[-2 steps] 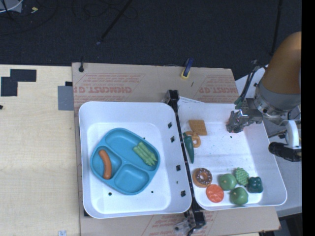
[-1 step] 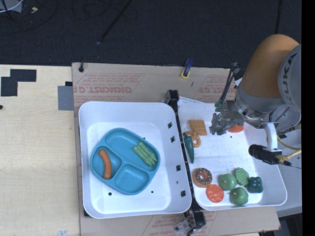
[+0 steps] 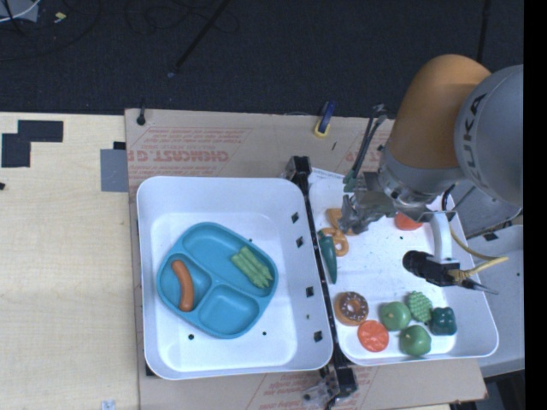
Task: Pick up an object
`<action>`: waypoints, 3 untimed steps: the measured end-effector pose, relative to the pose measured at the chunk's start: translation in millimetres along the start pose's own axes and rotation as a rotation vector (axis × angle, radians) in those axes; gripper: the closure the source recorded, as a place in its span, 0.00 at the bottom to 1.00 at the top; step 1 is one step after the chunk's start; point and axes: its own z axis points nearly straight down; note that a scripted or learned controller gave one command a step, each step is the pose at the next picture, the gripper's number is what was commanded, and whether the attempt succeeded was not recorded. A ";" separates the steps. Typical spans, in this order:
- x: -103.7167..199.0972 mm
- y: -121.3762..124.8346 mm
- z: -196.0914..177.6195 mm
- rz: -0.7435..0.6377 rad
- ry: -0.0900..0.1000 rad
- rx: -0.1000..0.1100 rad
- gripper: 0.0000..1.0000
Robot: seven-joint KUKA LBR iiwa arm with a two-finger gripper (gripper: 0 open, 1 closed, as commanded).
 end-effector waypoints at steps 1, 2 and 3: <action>50.2 4.6 -5.5 0.000 0.000 0.000 1.00; 69.6 5.7 2.3 0.001 -0.001 0.002 1.00; 79.5 7.8 -3.8 0.001 -0.001 0.000 1.00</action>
